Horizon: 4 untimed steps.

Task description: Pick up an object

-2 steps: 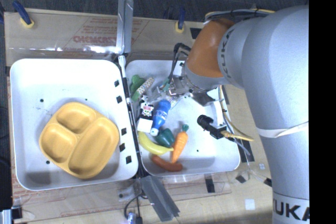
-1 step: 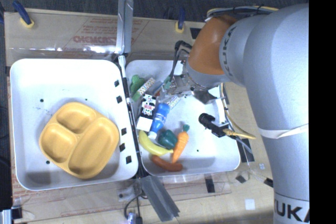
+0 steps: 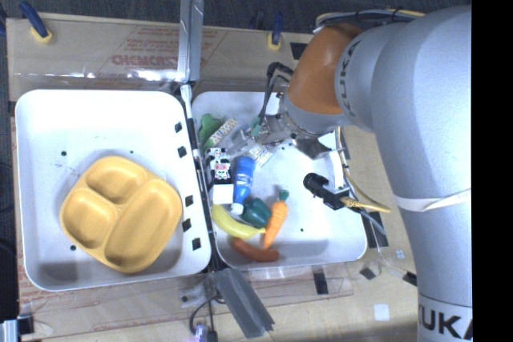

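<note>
Objects for the pick crowd the white bin [image 3: 325,235] that the pincer [image 3: 260,134] has reached into, most of them packed against the wall it shares with the neighbouring bin [image 3: 48,132]. The pincer sits low over the far half of this heap, amid a crinkled clear packet [image 3: 228,132]; whether it is spread, pressed together or pinching anything cannot be told, since the grey arm [image 3: 425,116] and its orange band [image 3: 317,80] cover it from above. Just beyond the packet, away from the arm, lies a green thing [image 3: 210,126] against the shared wall. Just toward the view's lower edge from the pincer stands a blue-and-white bottle [image 3: 242,180], and beside it, on the side away from the arm, a small black-and-white thing [image 3: 218,168]. Farther down that way a banana [image 3: 232,222] lies across the bin floor, with a dark teal thing [image 3: 256,212] touching it and a carrot [image 3: 275,222] slanted just beside that. Farthest from the pincer in this bin, a reddish-orange thing [image 3: 255,252] lies near the near wall. Well apart from the pincer, past the shared wall, a yellow sectioned plate [image 3: 120,211] rests in the neighbouring bin. Both bins sit on a brown tabletop [image 3: 120,44].
</note>
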Tool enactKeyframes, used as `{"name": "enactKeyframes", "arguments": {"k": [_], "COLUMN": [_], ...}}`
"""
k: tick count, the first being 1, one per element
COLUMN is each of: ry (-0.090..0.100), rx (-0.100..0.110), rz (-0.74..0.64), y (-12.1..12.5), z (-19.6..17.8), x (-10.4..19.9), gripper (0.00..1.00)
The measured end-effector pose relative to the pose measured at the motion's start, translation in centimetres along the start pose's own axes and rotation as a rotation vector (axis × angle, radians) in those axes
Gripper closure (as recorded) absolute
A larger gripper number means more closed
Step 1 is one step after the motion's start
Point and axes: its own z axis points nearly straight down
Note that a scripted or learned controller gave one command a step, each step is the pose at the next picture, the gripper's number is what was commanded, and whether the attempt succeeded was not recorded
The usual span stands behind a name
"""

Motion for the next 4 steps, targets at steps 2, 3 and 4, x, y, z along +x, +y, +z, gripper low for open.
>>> {"name": "enactKeyframes", "arguments": {"k": [2,3,4], "ry": [-0.001,-0.001,-0.001], "rx": [0.004,0.004,0.004], "rz": [0.039,0.039,0.035], "y": [-1.5,-1.5,-1.4], "z": [0.5,0.5,-0.5], "x": [-0.6,-0.6,-0.6], "gripper": [1.0,0.0,1.0]}}
